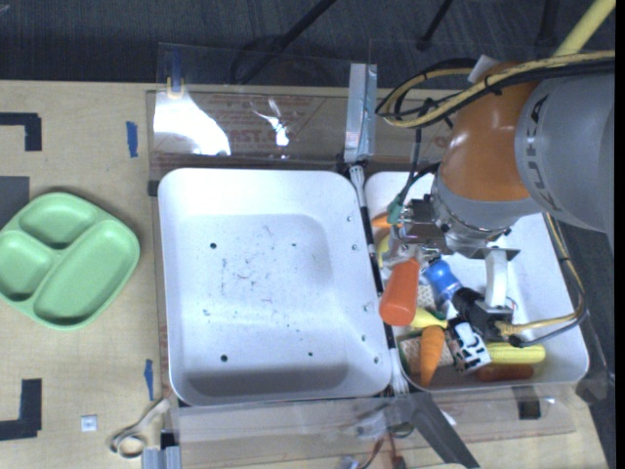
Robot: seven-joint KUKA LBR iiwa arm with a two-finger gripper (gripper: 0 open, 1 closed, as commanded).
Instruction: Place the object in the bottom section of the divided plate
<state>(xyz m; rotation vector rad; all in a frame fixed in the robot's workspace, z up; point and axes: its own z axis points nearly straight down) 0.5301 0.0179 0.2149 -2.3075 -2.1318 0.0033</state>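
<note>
The gripper (437,244) hung low over the rear left part of the right bin (543,252), under the arm's orange band (488,145). The wrist hid its tip, so whether it was spread or closed, or clamped on anything, could not be told.

Just below it in the view lay a blue item (441,279), close enough that contact could not be ruled in or out. An orange cylinder (399,292) lay beside that, along the bin's left wall. Nearer the front edge were a carrot (428,356) and a yellow piece (515,355), stretched along the front wall. The items sat crowded together in the bin's front left, leaving little bare floor around the gripper. The bin's right side showed more white.

Across the shared rim (376,262), the left bin (200,195) showed a wide bare floor with faint scuffs and a few dark dots. A clear panel (244,125) stood behind it.

The green divided plate (29,291) sat on the wooden bench (88,125), left of the left bin and well apart from the gripper, with that whole bin between them. Its large bottom section (90,270) faced the left bin and had open bench around it. Which of the items in the right bin was the one meant for the plate could not be told.
</note>
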